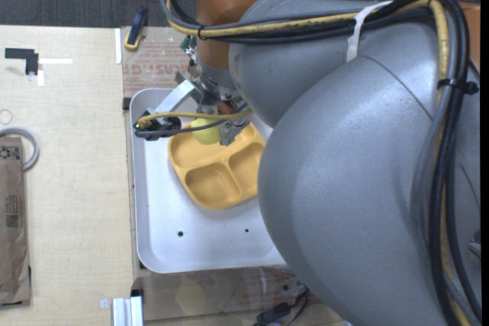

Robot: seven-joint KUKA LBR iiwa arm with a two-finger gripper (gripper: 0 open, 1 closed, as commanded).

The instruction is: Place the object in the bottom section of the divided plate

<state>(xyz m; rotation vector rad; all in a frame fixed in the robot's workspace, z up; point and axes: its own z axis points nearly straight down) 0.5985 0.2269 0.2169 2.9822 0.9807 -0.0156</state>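
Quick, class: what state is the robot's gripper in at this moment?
Gripper: over the yellow divided plate, with a yellow-green ball at its tip; whether it is open, shut or gripping the ball cannot be told.

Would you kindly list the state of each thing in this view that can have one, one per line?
Divided plate: upright in the white bin, its two nearer sections bare.
Yellow-green object: over the plate's far section, directly under the gripper; held or resting cannot be told.
Gripper: lowered over the plate's far side.
White bin: flat on the bench, holding the plate.
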